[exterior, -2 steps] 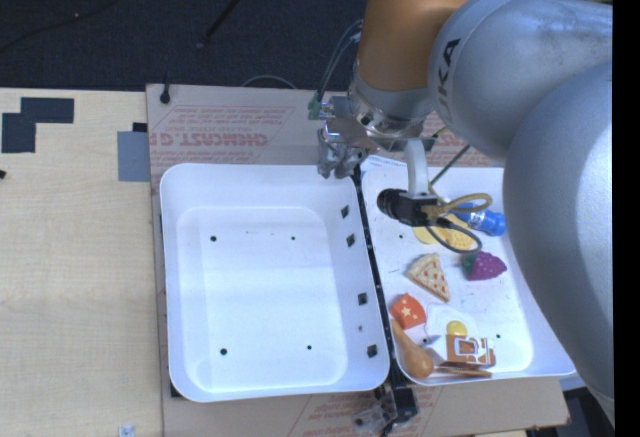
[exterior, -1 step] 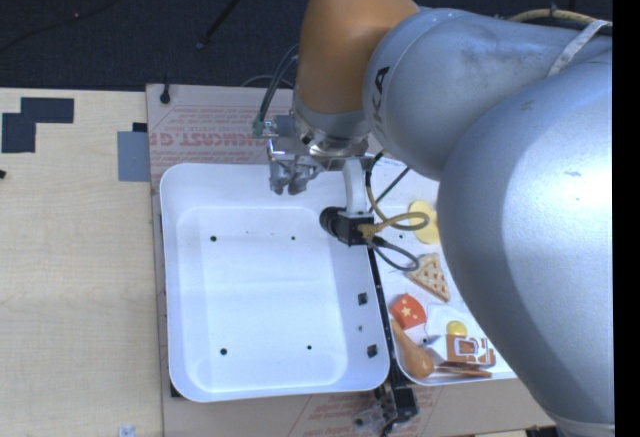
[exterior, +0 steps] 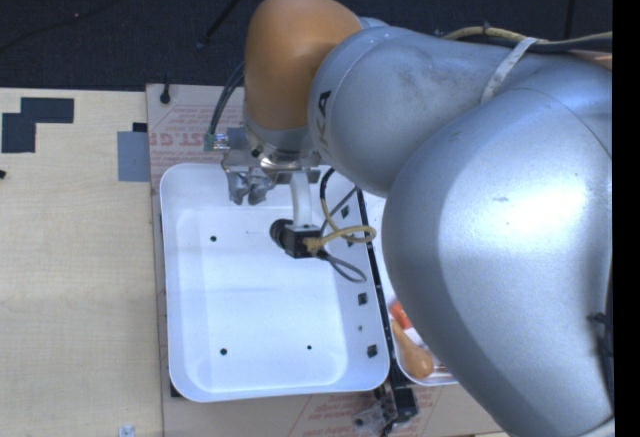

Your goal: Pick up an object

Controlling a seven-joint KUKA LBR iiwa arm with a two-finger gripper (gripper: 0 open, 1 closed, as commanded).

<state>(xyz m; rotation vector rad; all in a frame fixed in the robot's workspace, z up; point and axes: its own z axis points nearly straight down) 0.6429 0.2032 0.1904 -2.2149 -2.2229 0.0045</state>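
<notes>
One claw (exterior: 250,187) hangs over the left bin (exterior: 200,325).

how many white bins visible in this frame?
2. The left bin lies in full view, with the gripper hanging over its far end. The right bin is mostly hidden under the arm; a rim sliver with an orange object shows.

Left bin (exterior: 200,365): floor open across front and left. Arm (exterior: 480,225) overhangs its right wall and blocks the right bin (exterior: 420,375).
</notes>
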